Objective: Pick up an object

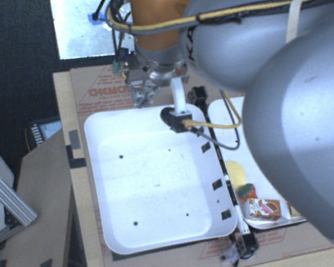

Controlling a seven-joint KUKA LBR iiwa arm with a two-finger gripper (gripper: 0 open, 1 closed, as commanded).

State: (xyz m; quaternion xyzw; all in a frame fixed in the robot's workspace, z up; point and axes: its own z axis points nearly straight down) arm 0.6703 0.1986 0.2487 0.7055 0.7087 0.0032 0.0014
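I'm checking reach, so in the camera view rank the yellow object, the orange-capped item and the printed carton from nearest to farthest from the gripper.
From the gripper, at the left bin's far edge:
1. Yellow object, right bin, farthest back of the three.
2. Orange-capped item, just in front of it.
3. Printed carton, right bin's near edge.

The bench (pixel 52 196) bears two white bins, left bin (pixel 155 181) and right bin (pixel 229 114), side by side.

Objects lie in the right bin (pixel 221 110), near its front left corner, partly hidden by the arm. A yellow rounded item (pixel 235 172) sits behind a small red-and-green piece (pixel 246 192), with a flat printed packet (pixel 263 209) in front, closely grouped.
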